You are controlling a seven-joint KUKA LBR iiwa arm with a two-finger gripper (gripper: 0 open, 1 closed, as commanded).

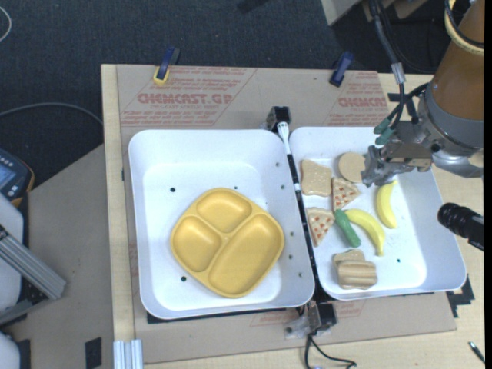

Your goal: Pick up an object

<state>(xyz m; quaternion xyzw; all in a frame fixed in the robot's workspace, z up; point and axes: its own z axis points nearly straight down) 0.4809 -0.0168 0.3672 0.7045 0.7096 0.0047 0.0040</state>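
Two white bins sit on the bench; the gripper [374, 172] hangs low over the right bin [442, 271], its opening impossible to judge. Just beside it lies a banana [386, 204], long axis running near to far.

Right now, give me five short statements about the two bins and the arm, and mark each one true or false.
1. A yellow divided plate lies in the left bin. True.
2. The left bin holds two bananas. False: both bananas lie in the right bin.
3. The gripper sits over the far part of the right bin, near the upper banana. True.
4. The two pizza slices rest on the yellow plate. False: they lie in the right bin, near its left wall.
5. A green piece lies beside the lower banana. True.
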